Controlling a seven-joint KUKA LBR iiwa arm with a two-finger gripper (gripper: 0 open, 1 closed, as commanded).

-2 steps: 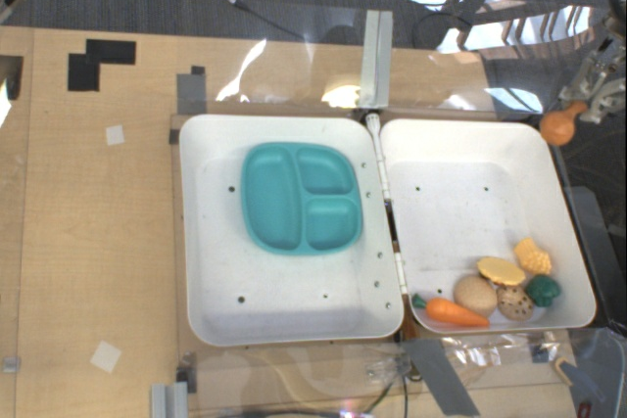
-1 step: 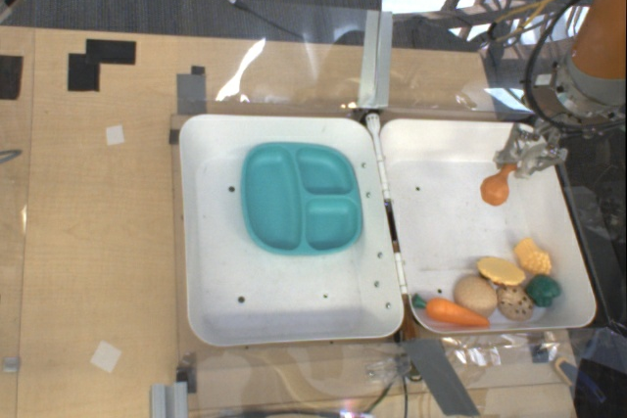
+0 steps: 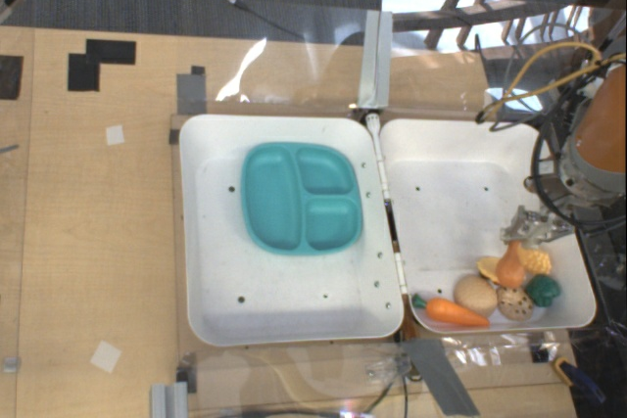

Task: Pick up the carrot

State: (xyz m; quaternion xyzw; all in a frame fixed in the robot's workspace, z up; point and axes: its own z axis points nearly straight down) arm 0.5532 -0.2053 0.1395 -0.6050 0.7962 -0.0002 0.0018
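The right bin (image 3: 441,171) holds toy foods below the gripper (image 3: 532,228); the left bin (image 3: 211,210) a teal plate (image 3: 299,198). The orange, green-tipped carrot (image 3: 453,311) lies below-left of the gripper, whose grip I cannot tell.

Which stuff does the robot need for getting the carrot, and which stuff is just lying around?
For the job:
carrot
gripper

Just lying about:
teal divided plate
orange pear-shaped toy
beige potato-like toy
green toy
speckled round toy

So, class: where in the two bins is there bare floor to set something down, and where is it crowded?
Free: the right bin floor left of the gripper, above the carrot; the left bin margins around the teal plate. Crowded: the right bin's lower-right corner, toy food clustered.
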